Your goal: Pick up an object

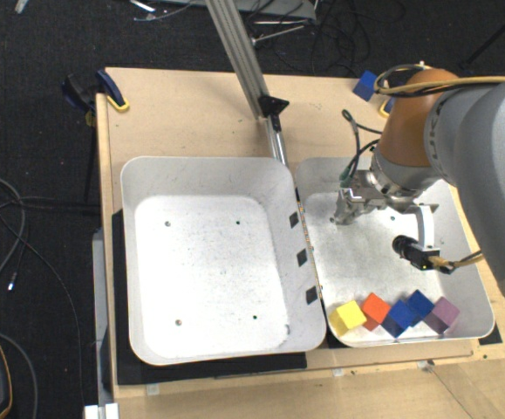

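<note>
Four small blocks lie in a row along the front wall of the right bin [357, 260]: a yellow block [349, 316], an orange block [375, 309], a blue block [408, 312] and a purple block [442, 313]. My gripper [346, 208] hangs low over the back left part of the right bin, well behind the blocks and apart from them. Nothing shows in its grasp. The grey arm with its orange band [413, 129] reaches in from the right and hides the bin's back right corner.
The left bin [204, 168] lies beside the right one, their rims meeting in the middle. A slanted metal pole [239, 46] stands behind the bins. A blue clamp [105, 90] sits at the bench's back left corner, and cables [426, 251] trail from the wrist.
</note>
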You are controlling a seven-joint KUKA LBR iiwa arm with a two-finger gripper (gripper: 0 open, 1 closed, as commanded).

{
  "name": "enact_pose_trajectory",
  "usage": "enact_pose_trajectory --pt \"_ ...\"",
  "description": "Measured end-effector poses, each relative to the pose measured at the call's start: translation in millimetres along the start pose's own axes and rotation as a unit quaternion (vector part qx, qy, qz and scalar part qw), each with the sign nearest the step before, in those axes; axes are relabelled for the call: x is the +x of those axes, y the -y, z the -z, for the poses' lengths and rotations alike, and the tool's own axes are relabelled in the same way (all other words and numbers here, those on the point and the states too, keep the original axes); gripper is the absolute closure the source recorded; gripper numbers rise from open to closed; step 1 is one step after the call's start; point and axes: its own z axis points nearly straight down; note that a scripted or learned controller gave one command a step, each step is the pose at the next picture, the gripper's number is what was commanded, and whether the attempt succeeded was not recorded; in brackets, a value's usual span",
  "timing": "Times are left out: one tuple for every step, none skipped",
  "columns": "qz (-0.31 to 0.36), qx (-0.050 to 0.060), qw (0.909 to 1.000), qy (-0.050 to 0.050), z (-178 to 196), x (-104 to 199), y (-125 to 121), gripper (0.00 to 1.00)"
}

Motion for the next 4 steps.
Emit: enact_pose_trajectory --pt "0.001 -0.001 1.0000 0.001 12 0 -1 1.00" --pt "0.002 -0.004 1.0000 -0.001 106 44 19 1.00" --pt "0.003 -0.002 1.0000 -0.002 137 146 5 1.00" --pt "-0.003 0.002 1.0000 0.000 150 141 56 1.00"
